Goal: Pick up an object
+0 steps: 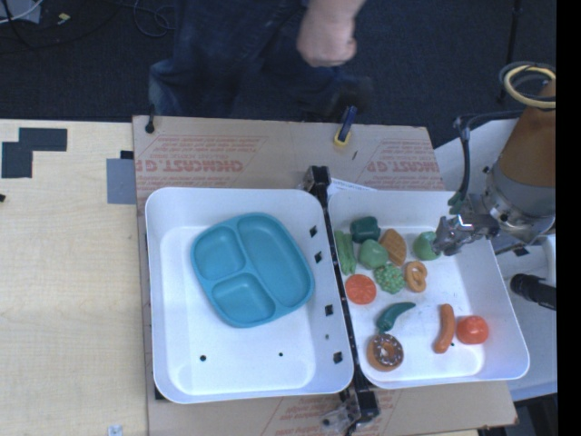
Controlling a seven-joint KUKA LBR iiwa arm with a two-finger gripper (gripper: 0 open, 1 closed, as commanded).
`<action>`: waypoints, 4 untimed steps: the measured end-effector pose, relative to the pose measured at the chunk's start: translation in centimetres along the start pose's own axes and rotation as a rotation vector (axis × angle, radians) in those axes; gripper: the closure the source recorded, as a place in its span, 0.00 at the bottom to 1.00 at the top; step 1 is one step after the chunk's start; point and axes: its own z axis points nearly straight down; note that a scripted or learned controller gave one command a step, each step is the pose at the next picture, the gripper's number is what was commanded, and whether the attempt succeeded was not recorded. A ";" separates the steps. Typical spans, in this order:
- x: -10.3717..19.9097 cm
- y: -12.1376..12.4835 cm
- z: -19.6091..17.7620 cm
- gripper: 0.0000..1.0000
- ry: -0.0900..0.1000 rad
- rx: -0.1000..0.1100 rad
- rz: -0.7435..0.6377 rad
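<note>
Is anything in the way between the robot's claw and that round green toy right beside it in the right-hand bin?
Nothing visible stands between them. The gripper is right beside the round green toy, on its right in the view. The nearest other piece, a tan ring, lies just below the toy, off that line.

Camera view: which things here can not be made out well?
All in the camera view:
Green round toy: partly hidden by the gripper.
Dark green piece: too blurred to name.
Person: cut off by the top edge.
</note>
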 end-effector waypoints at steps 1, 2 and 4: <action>5.7 -1.9 -0.9 1.00 0.001 0.000 -0.002; 10.9 -3.2 0.2 1.00 0.000 0.002 -0.002; 16.6 -5.8 0.3 1.00 -0.002 0.001 0.001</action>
